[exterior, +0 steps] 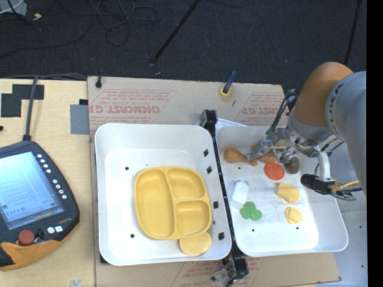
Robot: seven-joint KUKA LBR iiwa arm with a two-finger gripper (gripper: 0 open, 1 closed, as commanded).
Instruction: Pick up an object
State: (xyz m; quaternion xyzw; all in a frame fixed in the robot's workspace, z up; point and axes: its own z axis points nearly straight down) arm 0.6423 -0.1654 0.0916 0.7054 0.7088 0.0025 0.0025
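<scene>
Gripper (270, 151): mine, low over the far part of the right bin (323, 235); how far it is parted I cannot tell. Brown drumstick-shaped piece (234, 155): just beside it, toward the bins' divider. Red disc (274, 171): just nearer the camera. Yellow pieces (288, 192), green piece (251, 211), white piece (240, 191): further that way. Left bin (114, 160): yellow divided tray (172, 201). Bench: cardboard sheet (155, 103) beneath both bins, dark carpet (239, 34) beyond.

Two bins sit side by side on the surface (54, 100). The left bin (114, 154) holds a divided tray (172, 202), with a round lid (196, 244) at its near edge. The right bin (326, 232) holds small pieces: a drumstick-shaped one (234, 155) at the back, a disc (274, 171), two lumps (288, 192) on the right, a leafy piece (251, 211). A handheld controller (33, 196) lies far left.
</scene>
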